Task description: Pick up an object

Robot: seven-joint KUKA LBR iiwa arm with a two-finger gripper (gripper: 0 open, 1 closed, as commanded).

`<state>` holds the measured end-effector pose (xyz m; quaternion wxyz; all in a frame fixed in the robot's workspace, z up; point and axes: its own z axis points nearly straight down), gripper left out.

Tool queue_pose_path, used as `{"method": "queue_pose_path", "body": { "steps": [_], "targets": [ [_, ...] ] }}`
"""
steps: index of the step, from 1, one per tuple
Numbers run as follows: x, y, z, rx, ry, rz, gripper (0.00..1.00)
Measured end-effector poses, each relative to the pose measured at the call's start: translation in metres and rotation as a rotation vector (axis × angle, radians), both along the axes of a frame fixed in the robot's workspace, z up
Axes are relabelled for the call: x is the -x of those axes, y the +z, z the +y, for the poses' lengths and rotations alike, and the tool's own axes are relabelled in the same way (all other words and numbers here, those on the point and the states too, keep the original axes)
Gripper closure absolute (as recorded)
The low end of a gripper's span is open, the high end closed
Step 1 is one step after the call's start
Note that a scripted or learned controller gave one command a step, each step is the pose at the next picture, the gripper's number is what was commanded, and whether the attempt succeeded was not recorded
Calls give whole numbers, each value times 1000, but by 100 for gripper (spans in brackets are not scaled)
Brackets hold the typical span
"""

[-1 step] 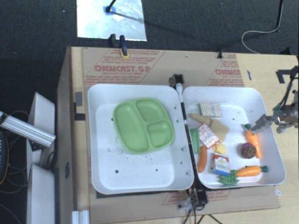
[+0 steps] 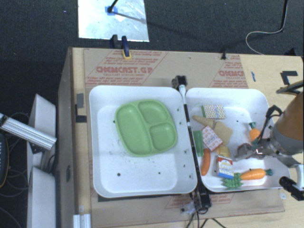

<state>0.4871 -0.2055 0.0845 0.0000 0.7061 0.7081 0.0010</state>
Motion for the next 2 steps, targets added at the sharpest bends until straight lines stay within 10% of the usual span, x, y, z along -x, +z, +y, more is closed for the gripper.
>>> {"method": "queue_pose_path", "body": {
  "steps": [1,2],
  "targets": [
    [-1,11,0,0,-1,-3,100],
    [-1,11,0,0,0,-3,0]
  ]
}}
